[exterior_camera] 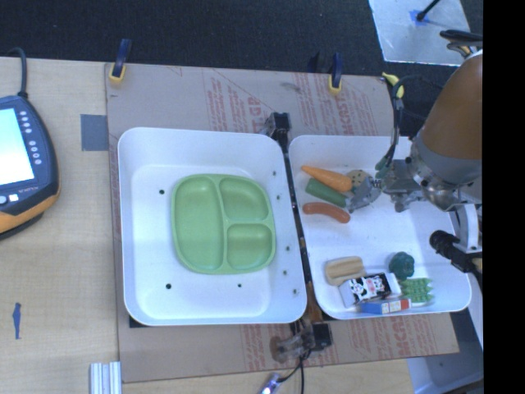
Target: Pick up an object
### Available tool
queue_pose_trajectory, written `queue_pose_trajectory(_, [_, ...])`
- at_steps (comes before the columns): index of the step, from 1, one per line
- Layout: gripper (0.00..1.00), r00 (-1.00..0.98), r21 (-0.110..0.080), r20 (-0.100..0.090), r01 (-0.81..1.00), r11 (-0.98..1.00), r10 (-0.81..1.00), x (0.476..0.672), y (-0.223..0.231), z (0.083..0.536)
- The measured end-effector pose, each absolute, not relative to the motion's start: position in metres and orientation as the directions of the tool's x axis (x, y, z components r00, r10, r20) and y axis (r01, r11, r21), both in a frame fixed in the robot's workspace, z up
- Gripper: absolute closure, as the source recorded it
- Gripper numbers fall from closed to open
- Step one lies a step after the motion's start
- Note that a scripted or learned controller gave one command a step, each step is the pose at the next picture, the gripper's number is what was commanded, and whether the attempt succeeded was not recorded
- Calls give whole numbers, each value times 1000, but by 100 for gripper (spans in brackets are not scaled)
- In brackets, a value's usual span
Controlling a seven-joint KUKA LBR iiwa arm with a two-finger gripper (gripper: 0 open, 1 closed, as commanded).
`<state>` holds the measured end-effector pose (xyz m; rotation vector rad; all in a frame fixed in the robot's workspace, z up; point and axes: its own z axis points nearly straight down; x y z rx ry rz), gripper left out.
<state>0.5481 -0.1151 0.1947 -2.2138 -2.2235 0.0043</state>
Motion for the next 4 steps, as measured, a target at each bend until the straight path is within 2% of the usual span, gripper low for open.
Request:
queue_pose_trajectory(1, [0,-7,-3,-2,1000,7,1000,569,-71,192])
queue_pose_trajectory(2, [0,-7,-6,-1,1000,7,1000,566,-57,191])
queue_pose_trajectory(3, [0,-3,7,-3,1000,3,1000,634,-109,96])
queue_pose_trajectory(4, [0,-4,4,-2,1000,4,1000,658,-95,96])
